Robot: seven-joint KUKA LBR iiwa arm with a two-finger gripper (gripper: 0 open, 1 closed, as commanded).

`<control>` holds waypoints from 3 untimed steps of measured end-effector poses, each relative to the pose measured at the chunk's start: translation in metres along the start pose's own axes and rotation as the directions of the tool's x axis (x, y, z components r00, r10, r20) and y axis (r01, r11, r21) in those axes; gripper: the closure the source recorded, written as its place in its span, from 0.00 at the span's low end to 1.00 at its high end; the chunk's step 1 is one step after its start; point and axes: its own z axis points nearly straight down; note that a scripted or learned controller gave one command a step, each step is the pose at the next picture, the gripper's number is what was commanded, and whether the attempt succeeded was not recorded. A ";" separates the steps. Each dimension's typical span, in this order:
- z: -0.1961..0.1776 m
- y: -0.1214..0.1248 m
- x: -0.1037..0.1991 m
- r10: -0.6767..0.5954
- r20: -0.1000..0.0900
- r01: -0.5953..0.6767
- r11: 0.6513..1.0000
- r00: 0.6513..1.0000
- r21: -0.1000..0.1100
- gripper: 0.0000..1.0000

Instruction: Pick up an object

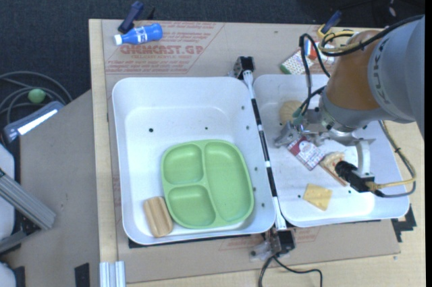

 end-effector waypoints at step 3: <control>0.000 -0.039 -0.002 0.000 0.000 0.000 1.000 1.000 0.000 0.00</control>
